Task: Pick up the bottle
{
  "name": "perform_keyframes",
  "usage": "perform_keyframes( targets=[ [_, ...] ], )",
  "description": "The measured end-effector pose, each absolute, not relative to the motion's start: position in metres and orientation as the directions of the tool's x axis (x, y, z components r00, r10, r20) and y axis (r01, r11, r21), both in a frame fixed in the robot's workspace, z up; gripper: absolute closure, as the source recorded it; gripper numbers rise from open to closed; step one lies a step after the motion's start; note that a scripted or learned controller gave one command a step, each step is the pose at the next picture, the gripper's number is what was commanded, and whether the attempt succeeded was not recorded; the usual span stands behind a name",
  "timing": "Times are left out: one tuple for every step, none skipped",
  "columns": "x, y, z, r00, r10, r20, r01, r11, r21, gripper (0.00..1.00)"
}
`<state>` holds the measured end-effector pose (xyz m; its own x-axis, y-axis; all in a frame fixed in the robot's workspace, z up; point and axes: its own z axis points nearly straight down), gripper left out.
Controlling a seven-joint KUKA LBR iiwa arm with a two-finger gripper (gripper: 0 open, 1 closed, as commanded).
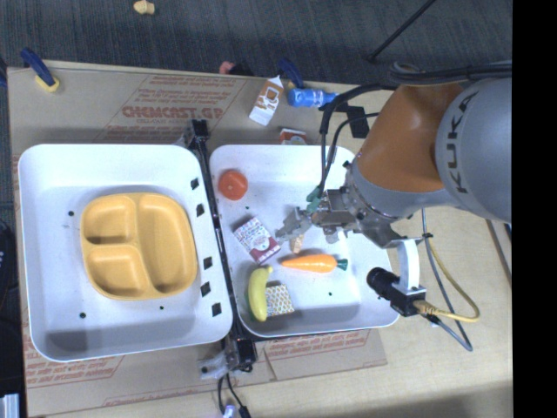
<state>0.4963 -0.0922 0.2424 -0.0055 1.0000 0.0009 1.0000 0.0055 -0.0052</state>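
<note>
A small blue bottle [305,98] lies on its side on the cardboard just behind the right bin [287,157], outside it. My gripper [298,223] hangs low over the middle of the right bin, well in front of the bottle. It sits between a red-and-white carton [255,238] and an orange carrot [309,264]. Nothing shows clearly in its grasp. The grey arm with its orange band [409,142] covers the bin's right side.
The right bin also holds a red-orange ball [232,184], a yellow banana [258,293] and a checkered piece [278,300]. A yellow divided plate [139,244] lies in the left bin [52,168]. A small milk carton [266,102] lies near the bottle.
</note>
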Motion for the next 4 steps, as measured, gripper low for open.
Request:
perform_keyframes(
  targets=[
    [0.497,-0.092,0.253,-0.010,1.000,0.001,1.000,0.010,-0.007,1.00],
    [0.476,-0.160,0.209,0.246,0.969,0.001,0.969,-0.246,-0.006,1.00],
    [0.476,-0.189,0.191,0.387,0.922,0.000,0.922,-0.387,-0.005,1.00],
    [0.476,-0.191,0.182,0.127,0.992,0.003,0.992,-0.127,-0.006,1.00]
  ],
)
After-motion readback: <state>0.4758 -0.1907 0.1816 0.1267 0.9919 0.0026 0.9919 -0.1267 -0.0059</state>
